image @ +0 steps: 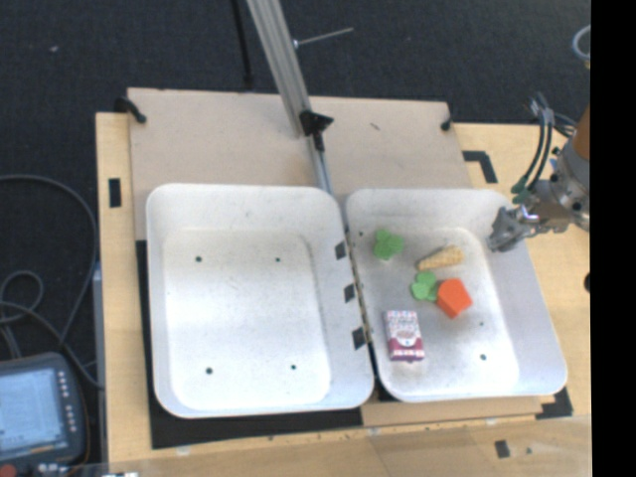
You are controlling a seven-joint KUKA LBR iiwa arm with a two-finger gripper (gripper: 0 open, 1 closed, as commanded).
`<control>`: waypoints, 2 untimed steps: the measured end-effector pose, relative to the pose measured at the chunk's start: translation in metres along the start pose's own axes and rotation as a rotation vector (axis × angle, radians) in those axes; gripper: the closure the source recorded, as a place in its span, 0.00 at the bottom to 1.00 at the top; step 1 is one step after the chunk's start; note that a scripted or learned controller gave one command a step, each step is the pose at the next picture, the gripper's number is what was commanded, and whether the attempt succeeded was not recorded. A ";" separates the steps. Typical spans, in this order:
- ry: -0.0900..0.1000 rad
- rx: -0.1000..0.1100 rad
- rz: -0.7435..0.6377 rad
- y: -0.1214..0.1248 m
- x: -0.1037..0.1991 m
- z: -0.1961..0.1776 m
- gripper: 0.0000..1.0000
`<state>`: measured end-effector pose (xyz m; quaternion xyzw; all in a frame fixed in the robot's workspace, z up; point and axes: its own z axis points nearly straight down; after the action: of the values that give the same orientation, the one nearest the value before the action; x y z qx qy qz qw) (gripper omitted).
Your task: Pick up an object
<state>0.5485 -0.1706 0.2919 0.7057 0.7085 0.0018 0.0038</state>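
Since nothing sits between the pincer's fingers as far as this view shows, the pick looks not yet begun. Starting nearest the camera, at the lower left corner lies a handheld control pendant (pixel 35 410) with a cable looping away from it, off the worktop (pixel 114 266). Next come the 2 white bins, side by side on the worktop. The left bin (pixel 248 301) shows only its speckled floor. The right bin (pixel 527 336) carries all 5 candidates: a small red-and-white carton (pixel 404 335) lies closest to the front, near the dividing edge; just behind it an orange block (pixel 453 297) touches or nearly touches a green piece (pixel 425 286); farther back a tan, cone-like item (pixel 440 258) lies on its side, and a second green piece (pixel 389 245) sits to its left, apart from the rest.

At the right bin's far right rim the pincer (pixel 503 233) hangs over the edge, pointing down into the bin, with the arm's wrist and cables behind it. Whether its fingers are spread or shut I cannot tell; the part is small and dark. The tan item is its nearest target, in my judgement. Everything remains: descend, close, lift. Farthest back, a slanted metal mast (pixel 278 48) rises from the board behind the bins.
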 end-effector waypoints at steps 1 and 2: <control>0.002 0.006 -0.002 0.003 0.050 0.016 1.00; 0.003 0.007 -0.002 0.000 0.093 0.028 1.00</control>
<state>0.5488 -0.0776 0.2632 0.7051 0.7091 0.0003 0.0005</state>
